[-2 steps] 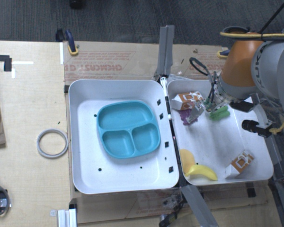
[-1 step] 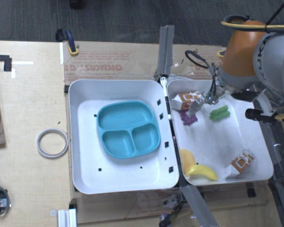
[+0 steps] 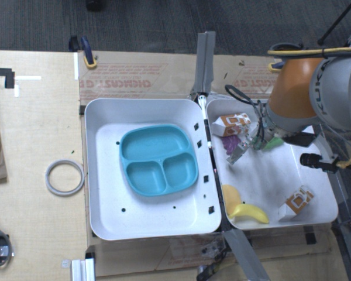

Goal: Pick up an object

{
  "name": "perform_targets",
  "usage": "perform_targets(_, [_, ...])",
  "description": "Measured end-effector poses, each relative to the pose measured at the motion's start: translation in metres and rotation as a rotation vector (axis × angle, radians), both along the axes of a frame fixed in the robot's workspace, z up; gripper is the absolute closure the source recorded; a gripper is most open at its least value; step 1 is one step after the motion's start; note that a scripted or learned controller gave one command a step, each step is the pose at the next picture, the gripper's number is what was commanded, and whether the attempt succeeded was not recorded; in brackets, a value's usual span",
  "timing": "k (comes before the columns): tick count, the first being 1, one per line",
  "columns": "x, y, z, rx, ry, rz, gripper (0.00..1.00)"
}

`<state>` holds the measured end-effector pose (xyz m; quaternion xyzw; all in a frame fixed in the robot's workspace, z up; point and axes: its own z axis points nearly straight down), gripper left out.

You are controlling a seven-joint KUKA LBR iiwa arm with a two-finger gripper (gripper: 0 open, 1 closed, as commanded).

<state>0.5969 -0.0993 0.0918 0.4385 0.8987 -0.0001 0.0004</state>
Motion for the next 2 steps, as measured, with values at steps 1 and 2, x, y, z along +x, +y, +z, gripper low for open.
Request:
perform_targets(1, [0.004,-0.057,0.027,-0.001,-0.003,-0.026,0.00])
perform_targets(2, [0.063,-0.075,0.001,-0.001,-0.003,-0.167,0.00])
